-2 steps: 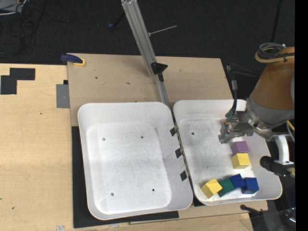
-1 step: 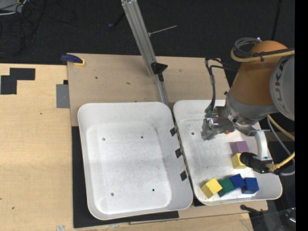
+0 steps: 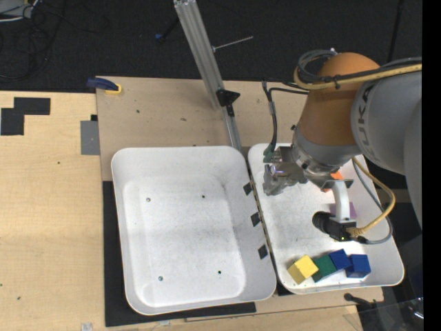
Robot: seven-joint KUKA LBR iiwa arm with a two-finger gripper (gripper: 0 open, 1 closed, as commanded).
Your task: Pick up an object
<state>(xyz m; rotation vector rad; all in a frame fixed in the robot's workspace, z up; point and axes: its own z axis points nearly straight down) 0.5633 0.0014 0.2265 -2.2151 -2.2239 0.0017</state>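
Gripper [image 3: 275,178] is being held low over the right bin [image 3: 289,254]; its grasp cannot be told. Coloured blocks [image 3: 329,265] are being kept at the near edge

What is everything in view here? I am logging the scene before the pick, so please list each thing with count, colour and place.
left bin: 1, white, left half of the bench
right bin: 1, white, beside the left bin, under the arm
yellow block: 1, yellow, near edge of the right bin
green block: 1, green, touching the yellow block's right side
blue blocks: 2, blue, right of the green block, same row
aluminium rail: 1, silver, slanting from the top down toward the gap between the bins
black clips: 3, black, along the seam between the bins
clamp: 1, blue and yellow, far left corner of the bench
arm: 1, grey with an orange band, reaching in from the right
gripper: 1, metal, over the far part of the right bin
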